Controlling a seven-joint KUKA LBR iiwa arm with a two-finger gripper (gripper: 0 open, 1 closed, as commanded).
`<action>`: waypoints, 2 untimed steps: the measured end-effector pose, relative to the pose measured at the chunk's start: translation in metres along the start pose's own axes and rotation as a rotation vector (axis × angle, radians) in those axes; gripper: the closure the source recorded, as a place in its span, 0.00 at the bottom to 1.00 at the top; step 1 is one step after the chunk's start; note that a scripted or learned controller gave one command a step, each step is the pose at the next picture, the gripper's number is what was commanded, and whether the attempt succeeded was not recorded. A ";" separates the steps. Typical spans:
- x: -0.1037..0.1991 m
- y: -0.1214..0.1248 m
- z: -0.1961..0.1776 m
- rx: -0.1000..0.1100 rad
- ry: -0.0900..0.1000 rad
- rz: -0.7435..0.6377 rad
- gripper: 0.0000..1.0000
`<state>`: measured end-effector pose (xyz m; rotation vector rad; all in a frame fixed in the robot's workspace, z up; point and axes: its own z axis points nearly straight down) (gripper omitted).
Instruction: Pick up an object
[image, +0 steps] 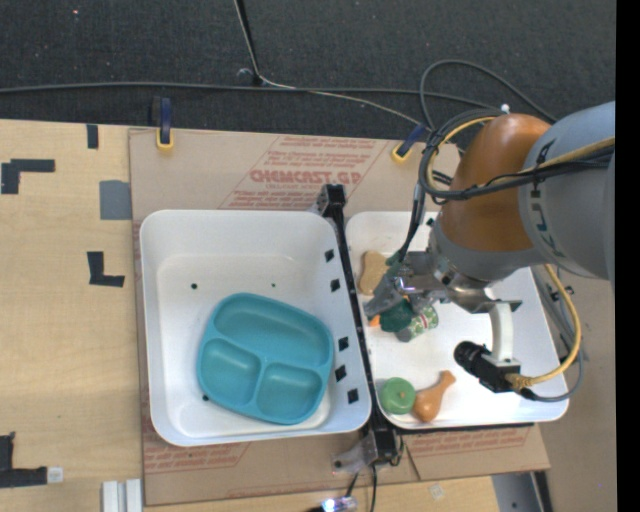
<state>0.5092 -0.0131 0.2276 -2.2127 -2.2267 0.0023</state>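
Grey arm's gripper (398, 290) sits low in right bin (530, 330) over dark-green object (398, 318), likely lining up a grab; finger opening can't be told; teal tray (265, 357) lies in left bin (170, 300).

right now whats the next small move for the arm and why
Probably a short descent, then closing. The pincer sits in the right bin, right at the dark green object with a small orange piece beside it. Nothing shows between its fingers, so no lift yet. The green round piece and tan drumstick shape lie farther off.
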 end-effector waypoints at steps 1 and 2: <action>0.051 0.003 -0.008 -0.001 0.000 0.000 1.00; 0.106 0.007 -0.011 -0.001 0.000 -0.001 1.00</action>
